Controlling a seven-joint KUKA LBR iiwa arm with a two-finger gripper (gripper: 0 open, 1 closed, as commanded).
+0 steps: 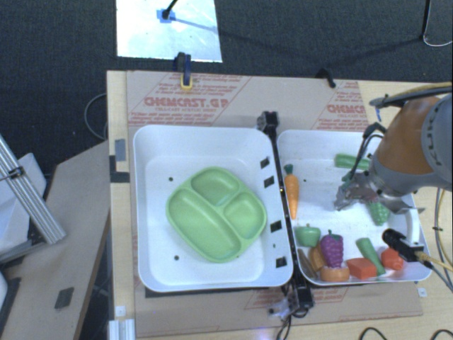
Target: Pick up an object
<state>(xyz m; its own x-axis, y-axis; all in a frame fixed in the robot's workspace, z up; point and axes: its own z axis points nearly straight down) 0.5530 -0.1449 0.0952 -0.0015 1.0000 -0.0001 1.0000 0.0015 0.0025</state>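
Green divided plate (216, 214) in left bin (152, 190)

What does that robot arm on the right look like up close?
The arm is a thick, rounded grey tube with a broad orange band above the wrist. Thin dark cables loop beside it near the band. It narrows to a small grey metal gripper with slim fingers.

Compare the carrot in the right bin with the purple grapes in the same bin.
The carrot is orange, long and slim; the purple grapes are a short, rounded bunch. The carrot lies alone along the left wall of the right bin; the grapes sit crowded among other toy foods at its near edge. Both are toy foods.
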